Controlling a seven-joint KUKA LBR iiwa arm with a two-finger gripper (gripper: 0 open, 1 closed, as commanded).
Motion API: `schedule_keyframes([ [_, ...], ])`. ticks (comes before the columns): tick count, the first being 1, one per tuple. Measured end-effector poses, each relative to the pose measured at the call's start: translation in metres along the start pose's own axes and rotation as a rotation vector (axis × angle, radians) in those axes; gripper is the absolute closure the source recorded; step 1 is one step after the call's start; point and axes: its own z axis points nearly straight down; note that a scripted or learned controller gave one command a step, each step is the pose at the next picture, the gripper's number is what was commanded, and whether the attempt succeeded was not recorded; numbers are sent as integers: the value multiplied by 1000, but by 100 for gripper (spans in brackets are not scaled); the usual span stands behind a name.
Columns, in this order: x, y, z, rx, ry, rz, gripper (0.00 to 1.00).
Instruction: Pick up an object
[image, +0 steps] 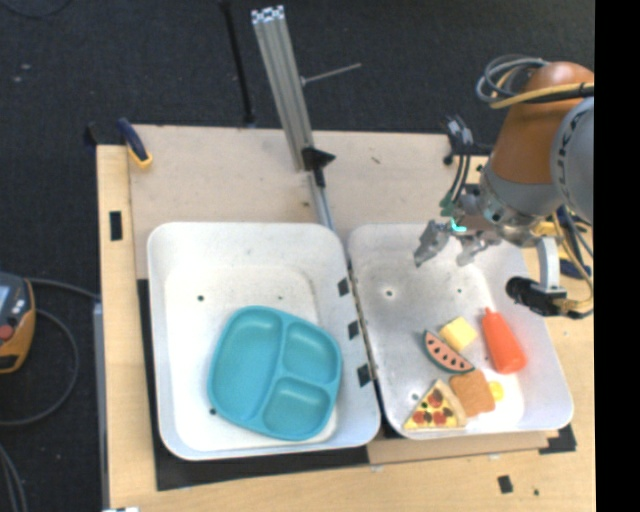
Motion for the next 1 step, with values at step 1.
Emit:
schedule_keyframes([
  [1, 0, 1, -2, -4, -1, -1, 0],
])
